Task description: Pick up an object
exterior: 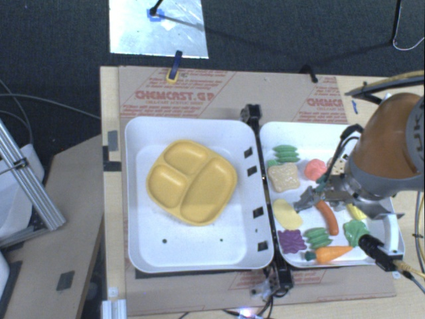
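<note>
- Leftmost, on the counter [113, 98], sits the left white bin [143, 244], and in it a yellow divided plate [191, 181] with three compartments, lying near the bin's middle, a little toward its far side.
- A black hinge strip [260, 185] runs between the two bins, which lie side by side and touch along it.
- Next, the right white bin [312, 130] holds the toy food, any piece of which could be the thing to pick up.
- At the far side of that bin lies a green pea pod [286, 153]; just nearer is a beige slice of bread [283, 177], and to its right a pink-red rounded piece [315, 169].
- Nearer still, a pale yellow piece [287, 214] lies toward the bin's left wall, with a purple bunch of grapes [292, 240] at the near left corner.
- A small green piece [316, 235] sits right of the grapes, and an orange carrot [332, 252] lies along the near wall.
- An orange-red sausage [327, 218] lies slanted in the bin's middle; a green broccoli-like piece [354, 231] is to its right, with a bit of yellow [356, 211] just beyond it.
- The claw [309, 199] hangs low over the bin's middle, between the bread and the sausage, its dark fingers appearing spread apart with nothing seen between them.
- Rightmost, the grey arm with its orange band [388, 138] covers the bin's right side.
</note>
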